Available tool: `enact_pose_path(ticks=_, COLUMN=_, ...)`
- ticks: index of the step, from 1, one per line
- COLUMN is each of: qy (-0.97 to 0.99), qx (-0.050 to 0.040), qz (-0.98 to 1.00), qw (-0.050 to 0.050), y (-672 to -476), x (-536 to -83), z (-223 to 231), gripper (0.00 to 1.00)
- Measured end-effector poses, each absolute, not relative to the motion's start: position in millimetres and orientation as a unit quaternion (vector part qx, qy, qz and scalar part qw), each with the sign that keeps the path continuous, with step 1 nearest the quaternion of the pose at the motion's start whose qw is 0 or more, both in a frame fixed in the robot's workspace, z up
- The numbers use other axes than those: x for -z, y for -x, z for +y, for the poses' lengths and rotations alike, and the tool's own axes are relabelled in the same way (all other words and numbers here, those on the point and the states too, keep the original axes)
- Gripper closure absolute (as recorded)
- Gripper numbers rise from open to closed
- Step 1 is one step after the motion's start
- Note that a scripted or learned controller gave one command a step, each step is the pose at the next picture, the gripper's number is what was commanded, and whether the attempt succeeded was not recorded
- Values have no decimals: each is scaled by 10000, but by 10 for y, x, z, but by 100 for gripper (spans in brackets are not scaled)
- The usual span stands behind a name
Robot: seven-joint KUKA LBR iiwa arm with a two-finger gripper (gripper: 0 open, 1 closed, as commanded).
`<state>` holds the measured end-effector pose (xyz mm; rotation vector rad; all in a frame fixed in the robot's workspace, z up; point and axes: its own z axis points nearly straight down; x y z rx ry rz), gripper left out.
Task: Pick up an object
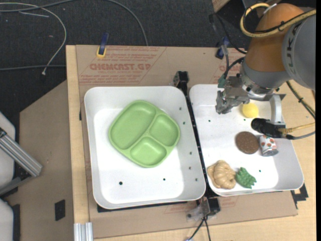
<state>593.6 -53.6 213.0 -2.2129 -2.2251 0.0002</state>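
A small yellow ball [250, 109] is seen in the right bin [210, 134], up at roughly one o'clock of that bin's floor, and it sits just beside the gripper [226, 103], at about four o'clock from it and partly tucked under the wrist. That offset is judged to be what the coming move turns on: a short shift toward four o'clock would be needed before any close. The ball looks smooth, round and matte, with no long axis to line up on. Whether the gripper is spread or closed cannot be told from here, and nothing is seen held. Further out, at six o'clock of the ball, a flat brown disc [247, 142] with a rough face is noted; a small spotted cup [268, 145] lies beside it. Lower down are a lumpy tan pastry [222, 174] and a ridged green leaf [246, 177]. In the left bin [100, 114] a glossy green tray [144, 133] with three compartments is found.
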Motion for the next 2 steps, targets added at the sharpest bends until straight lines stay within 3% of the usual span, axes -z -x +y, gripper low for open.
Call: enact_pose_path(ticks=2, qy=7058, qx=11, qz=-7084, qw=-2, y=-6096, x=-2204, z=397, gripper=100)
